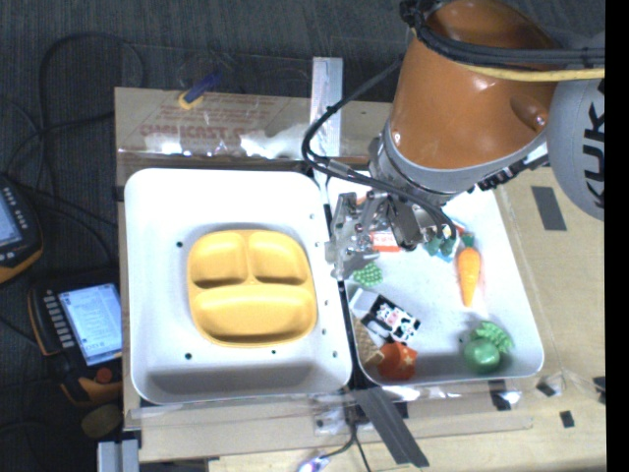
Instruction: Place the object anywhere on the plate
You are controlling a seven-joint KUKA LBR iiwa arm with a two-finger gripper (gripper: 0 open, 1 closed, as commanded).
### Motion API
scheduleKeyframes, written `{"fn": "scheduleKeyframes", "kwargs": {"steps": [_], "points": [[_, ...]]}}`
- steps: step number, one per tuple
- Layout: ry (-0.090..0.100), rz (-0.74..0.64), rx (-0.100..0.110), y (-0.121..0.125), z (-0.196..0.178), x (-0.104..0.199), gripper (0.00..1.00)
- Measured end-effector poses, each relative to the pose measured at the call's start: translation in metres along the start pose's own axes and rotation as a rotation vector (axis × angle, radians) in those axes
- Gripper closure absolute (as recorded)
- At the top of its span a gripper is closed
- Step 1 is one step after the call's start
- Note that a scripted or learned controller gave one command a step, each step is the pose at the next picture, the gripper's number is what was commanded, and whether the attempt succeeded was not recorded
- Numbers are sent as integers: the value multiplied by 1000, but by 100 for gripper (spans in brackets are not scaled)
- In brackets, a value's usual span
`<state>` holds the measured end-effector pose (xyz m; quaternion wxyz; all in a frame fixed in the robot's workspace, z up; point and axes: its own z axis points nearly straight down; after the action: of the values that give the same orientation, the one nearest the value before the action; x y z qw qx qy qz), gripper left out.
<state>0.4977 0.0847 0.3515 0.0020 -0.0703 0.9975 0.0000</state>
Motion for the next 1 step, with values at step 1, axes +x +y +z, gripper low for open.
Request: {"fn": "scheduleKeyframes", "kwargs": {"steps": [1], "points": [[3,-20,-1,48,64,-3,100]]}}
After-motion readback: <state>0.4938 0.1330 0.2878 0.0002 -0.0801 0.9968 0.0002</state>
